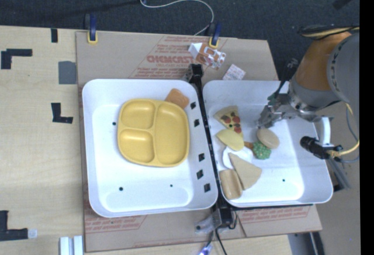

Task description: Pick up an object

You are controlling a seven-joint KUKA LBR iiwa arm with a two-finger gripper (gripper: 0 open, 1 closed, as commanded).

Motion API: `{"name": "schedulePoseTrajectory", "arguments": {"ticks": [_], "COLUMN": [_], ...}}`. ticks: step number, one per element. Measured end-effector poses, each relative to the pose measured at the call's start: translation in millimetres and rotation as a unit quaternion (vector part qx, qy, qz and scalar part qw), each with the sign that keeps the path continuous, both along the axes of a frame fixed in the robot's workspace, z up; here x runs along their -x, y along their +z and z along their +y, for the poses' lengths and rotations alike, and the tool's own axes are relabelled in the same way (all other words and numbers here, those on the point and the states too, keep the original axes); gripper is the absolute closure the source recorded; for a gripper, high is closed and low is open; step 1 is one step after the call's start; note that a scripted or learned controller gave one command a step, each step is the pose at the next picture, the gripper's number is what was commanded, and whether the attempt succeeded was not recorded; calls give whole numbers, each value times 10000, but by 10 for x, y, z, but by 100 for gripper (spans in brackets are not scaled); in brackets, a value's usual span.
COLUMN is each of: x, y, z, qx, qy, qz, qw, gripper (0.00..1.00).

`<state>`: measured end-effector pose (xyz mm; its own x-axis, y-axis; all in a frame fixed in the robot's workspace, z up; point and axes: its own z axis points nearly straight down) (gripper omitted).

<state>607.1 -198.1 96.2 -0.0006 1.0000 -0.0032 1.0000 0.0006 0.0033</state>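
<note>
End effector (270, 118) low in right bin (304, 189), just above the bun (269, 138).
We see the bun by a green piece (262, 152) in mid-bin; pizza slice (229, 118), pale wedge (231, 140), sandwich wedge (245, 171) and bread (229, 183) sit to its left. We can't tell the grip state. Yellow plate (154, 133) and a brown piece (176, 97) lie in the left bin (105, 189).

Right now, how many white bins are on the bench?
2. The left bin holds a yellow plate and a brown piece; the right bin holds the food pieces, with the gripper over it.
</note>
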Motion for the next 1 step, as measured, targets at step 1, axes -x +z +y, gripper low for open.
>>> {"name": "schedulePoseTrajectory", "arguments": {"ticks": [1], "x": [3], "y": [-8], "z": [1], "qx": [-2], "qy": [0], "qz": [4], "qw": [10000], "gripper": [0]}}
